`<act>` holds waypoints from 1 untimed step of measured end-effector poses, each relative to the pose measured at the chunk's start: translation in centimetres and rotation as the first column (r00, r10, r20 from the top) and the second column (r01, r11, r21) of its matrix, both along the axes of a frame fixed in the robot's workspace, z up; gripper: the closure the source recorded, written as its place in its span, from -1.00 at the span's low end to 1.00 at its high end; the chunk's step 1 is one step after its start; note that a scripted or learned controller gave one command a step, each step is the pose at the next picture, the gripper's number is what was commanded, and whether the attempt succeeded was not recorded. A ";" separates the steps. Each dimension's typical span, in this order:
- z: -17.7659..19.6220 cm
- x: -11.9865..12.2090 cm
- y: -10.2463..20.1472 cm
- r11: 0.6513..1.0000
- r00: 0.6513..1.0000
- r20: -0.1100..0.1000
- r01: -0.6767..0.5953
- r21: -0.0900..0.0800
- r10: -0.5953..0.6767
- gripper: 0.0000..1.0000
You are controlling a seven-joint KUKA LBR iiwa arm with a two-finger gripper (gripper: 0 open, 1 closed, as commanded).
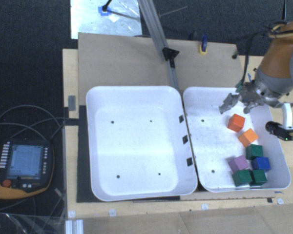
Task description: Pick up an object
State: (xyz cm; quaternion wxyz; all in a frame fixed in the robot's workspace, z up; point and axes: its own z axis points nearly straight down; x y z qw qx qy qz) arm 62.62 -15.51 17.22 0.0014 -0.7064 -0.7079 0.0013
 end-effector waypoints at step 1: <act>-4.3 0.4 0.3 1.000 1.000 0.001 -0.002 0.000 0.002 -1.00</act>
